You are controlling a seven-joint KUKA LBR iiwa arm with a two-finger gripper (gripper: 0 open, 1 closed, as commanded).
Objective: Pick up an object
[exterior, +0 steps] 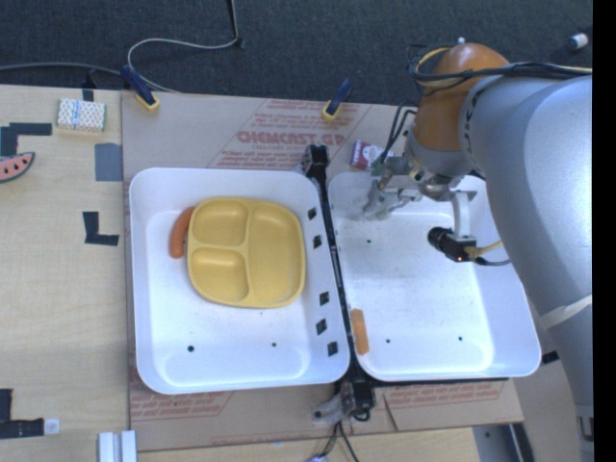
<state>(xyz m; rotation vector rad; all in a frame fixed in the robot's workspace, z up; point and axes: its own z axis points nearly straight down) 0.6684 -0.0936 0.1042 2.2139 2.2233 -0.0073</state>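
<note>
- gripper [377, 200] hovering over right bin's [500, 354] far corner; finger state: cannot tell
- carrot [359, 331] lying against divider; yellow tray [246, 252] sitting in left bin [154, 354]

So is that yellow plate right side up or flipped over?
Right side up: the yellow plate shows its three hollow compartments facing the camera.

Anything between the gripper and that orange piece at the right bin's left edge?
Nothing visible. The gripper hangs over the right bin's upper left corner; the orange piece lies lower down along the left wall, with bare white floor between them.
</note>
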